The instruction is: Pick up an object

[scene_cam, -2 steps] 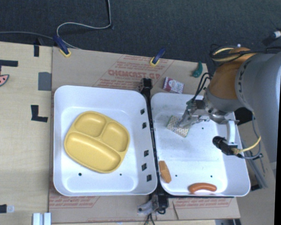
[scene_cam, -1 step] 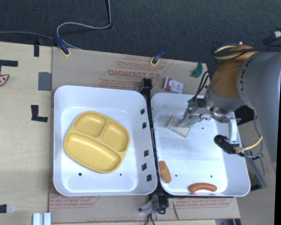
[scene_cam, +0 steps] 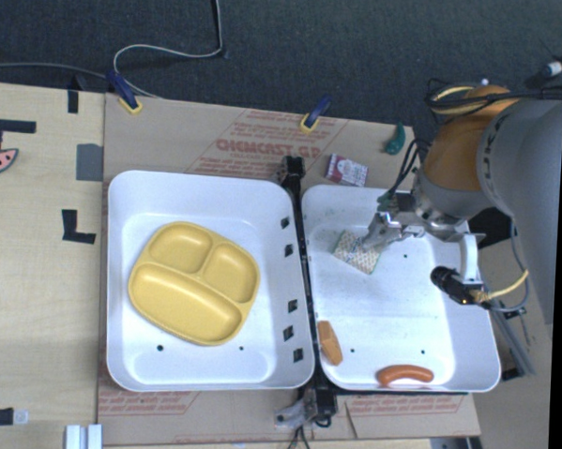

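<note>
Cardboard-covered bench (scene_cam: 173, 138) with two white bins. Near the bottom edge, the right bin (scene_cam: 462, 350) holds two toy sausages (scene_cam: 406, 375); left bin (scene_cam: 132, 202), yellow divided plate (scene_cam: 194, 282). Farther up, the gripper (scene_cam: 378, 235) touches a patterned sponge (scene_cam: 357, 253); its finger state I cannot tell

I see a small patterned packet (scene_cam: 357, 252) lying flat and slightly turned, toward 12 o'clock in the right bin (scene_cam: 445, 317), touching the gripper (scene_cam: 379, 235) tip.

Even, soft overhead light; slightly grainy, faint shadows.
</note>
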Controlling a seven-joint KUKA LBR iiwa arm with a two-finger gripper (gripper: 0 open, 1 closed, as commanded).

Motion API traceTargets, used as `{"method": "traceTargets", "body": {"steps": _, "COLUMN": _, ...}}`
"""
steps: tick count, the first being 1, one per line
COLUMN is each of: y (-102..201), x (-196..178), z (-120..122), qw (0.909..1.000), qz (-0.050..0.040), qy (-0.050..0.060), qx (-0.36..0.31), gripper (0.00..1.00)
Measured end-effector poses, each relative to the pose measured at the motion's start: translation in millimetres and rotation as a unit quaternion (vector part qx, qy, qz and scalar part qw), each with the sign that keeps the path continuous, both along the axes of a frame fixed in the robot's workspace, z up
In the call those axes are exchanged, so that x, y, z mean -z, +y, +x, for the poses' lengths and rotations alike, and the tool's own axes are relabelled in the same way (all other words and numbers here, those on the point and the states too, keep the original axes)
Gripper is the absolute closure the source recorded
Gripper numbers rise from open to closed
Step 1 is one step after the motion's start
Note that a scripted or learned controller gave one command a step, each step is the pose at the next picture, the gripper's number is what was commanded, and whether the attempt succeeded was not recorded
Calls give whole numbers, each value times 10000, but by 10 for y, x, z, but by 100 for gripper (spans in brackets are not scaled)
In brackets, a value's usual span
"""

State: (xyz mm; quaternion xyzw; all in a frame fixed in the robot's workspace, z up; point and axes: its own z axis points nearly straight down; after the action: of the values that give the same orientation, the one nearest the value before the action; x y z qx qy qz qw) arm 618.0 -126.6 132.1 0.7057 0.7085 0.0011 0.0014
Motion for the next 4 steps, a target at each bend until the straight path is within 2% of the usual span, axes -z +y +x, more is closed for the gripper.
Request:
{"method": "traceTargets", "body": {"steps": 1, "y": 7, "x": -92, "z": 0, "qw": 10000, "qz": 7, "qy": 5, "qx": -4, "gripper": 100}}
{"method": "traceTargets", "body": {"steps": 2, "y": 923, "x": -522, "z": 91, "qw": 10000, "qz": 6, "qy": 20, "qx": 2, "gripper": 100}}
{"method": "traceTargets", "body": {"steps": 3, "y": 917, "x": -518, "z": 88, "qw": 10000, "qz": 4, "qy": 24, "qx": 7, "gripper": 0}}
{"method": "traceTargets", "body": {"steps": 4, "y": 929, "x": -612, "z": 90, "qw": 10000, "qz": 10, "qy": 28, "qx": -5, "gripper": 100}}
